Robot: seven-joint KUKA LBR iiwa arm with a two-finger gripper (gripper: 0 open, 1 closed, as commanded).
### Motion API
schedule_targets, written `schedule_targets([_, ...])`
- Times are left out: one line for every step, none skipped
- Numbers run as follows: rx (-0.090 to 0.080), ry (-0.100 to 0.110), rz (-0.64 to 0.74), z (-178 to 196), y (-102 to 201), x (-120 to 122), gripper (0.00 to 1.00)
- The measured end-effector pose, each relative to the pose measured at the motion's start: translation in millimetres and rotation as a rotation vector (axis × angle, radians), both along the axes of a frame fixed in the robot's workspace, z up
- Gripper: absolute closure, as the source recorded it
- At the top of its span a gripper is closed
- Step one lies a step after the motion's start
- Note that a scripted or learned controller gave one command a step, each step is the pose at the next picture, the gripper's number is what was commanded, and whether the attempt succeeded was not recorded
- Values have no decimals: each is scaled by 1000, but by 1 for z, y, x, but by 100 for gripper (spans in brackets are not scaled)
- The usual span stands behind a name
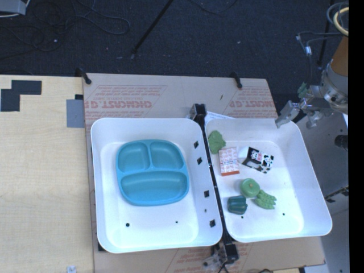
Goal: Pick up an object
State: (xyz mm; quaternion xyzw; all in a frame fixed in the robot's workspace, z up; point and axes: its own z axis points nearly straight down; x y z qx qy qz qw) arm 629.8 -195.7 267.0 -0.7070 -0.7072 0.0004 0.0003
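Note:
The right bin (311, 182) holds several small objects: a green lump (216, 141), a red and white card (228, 161), a black and white piece (259, 158), a round green item (249, 187), a light green toy (265, 199) and a dark green cup (237, 205). My gripper (297, 116) hangs above the far right corner of that bin, away from all of them. Its two fingers are spread, and it is open with nothing between them.
A blue divided plate (152, 171) lies in the left bin (108, 220). A black divider (208, 175) runs between the bins. Both bins sit on a cardboard sheet (148, 98). Dark floor with cables lies beyond the bench.

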Motion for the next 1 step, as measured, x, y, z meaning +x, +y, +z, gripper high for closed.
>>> schedule_targets([0, 0, 2, 10, 0, 0, 100])
